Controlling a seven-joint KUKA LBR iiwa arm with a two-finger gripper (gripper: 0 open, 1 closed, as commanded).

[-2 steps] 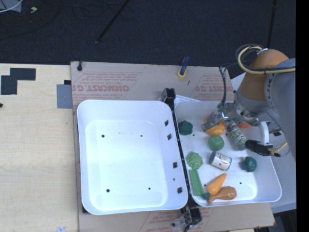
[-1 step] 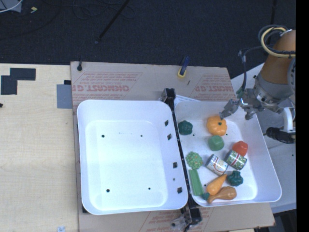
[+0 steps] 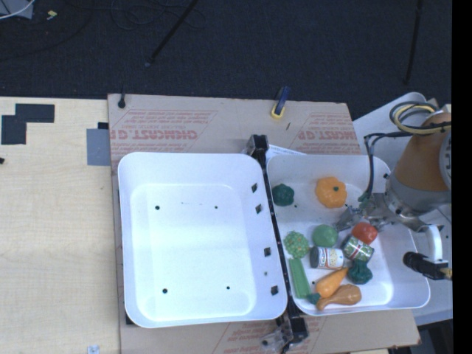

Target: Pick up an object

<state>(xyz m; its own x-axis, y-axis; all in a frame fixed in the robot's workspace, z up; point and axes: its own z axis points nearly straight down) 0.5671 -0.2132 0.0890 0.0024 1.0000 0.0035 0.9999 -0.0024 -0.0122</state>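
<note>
We could not tell the state of the gripper's [image 3: 352,218] jaws. Just beside them lay the small red plastic toy tomato [image 3: 364,233]: judged light, stiff, slippery; pinch across its middle.

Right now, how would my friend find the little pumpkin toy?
Look in the right-hand bin, where the toys are. Near its far side sits the orange pumpkin, apart from the pile. It is round with a dark stem on top, unlike the long orange carrot near the front.

Cardboard sheet [image 3: 184,124] under bins, blue-yellow clamp [image 3: 280,102], black cables [image 3: 169,21], dark floor [image 3: 295,43]
</note>
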